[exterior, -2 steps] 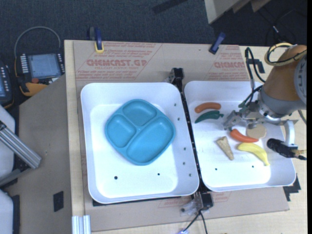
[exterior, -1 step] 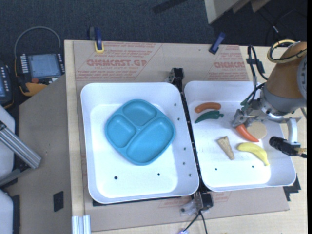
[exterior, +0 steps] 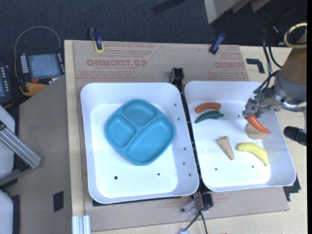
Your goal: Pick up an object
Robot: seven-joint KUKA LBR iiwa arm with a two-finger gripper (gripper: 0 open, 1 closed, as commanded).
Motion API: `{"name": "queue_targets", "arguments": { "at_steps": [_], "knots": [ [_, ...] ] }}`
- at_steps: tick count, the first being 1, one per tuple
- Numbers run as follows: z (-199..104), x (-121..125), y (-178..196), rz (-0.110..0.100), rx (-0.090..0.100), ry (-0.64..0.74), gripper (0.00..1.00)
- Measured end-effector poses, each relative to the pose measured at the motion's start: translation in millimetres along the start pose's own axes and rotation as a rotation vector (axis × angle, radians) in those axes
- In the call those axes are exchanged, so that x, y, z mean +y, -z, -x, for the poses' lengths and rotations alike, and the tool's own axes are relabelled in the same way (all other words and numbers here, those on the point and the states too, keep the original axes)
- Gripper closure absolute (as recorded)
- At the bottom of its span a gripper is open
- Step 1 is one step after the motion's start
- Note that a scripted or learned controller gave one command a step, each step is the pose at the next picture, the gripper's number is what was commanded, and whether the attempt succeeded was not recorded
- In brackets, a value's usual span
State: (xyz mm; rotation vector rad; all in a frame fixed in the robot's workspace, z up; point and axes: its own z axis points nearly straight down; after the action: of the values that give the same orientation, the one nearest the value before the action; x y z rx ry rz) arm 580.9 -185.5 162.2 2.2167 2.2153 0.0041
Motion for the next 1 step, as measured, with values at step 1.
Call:
{"name": "queue_targets", "arguments": {
  "at_steps": [1],
  "knots": [
    [-1.0,5.8,44.4,0.000,0.001,0.002,1.00]
  ]
}}
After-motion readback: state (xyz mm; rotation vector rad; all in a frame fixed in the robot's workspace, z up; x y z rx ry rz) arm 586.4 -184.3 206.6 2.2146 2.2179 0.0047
